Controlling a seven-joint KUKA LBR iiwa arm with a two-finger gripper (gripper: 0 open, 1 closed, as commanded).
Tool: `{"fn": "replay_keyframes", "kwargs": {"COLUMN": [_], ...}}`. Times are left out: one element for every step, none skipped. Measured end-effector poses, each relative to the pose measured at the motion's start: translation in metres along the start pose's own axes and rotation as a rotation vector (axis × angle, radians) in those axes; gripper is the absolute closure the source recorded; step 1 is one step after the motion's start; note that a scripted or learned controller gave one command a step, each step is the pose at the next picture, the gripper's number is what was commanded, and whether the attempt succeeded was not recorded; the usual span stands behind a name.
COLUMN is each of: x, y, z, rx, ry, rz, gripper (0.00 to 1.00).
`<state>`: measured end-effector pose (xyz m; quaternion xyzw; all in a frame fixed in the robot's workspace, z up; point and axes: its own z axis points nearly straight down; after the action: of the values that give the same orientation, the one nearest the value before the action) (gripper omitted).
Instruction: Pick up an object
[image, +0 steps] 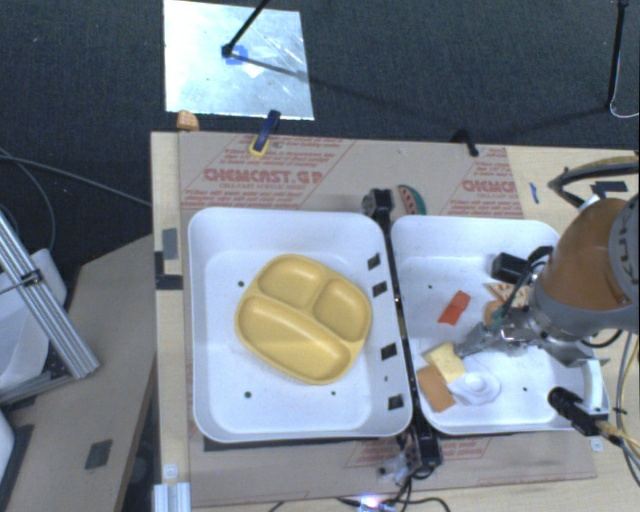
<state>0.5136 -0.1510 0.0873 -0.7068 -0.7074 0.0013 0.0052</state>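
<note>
In the right bin (430, 235), my gripper (472, 346) reaches in from the right, low over the floor. Its tip sits just right of a pale yellow block (444, 360), touching or nearly touching it. Against that block's front lies a tan-orange flat piece (434, 389). A small white rounded object (480, 387) rests just in front of the gripper. A little behind and left of the gripper lies an orange-red block (454, 308), apart from it. My arm hides the bin's right part.
The left bin (215, 300) holds a yellow divided plate (303, 317). A black divider rail (395, 320) runs between the bins. Cardboard lies beneath both bins, with a blue and yellow tool (265, 133) at its far edge.
</note>
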Motion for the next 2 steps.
{"fn": "replay_keyframes", "kwargs": {"x": [0.0107,0.0099], "y": [0.0622,0.0603], "z": [-0.0240,-0.0337], "rx": [-0.016,-0.014], "ry": [-0.007,-0.006], "rz": [-0.006,-0.004], "gripper": [0.00,1.00]}}
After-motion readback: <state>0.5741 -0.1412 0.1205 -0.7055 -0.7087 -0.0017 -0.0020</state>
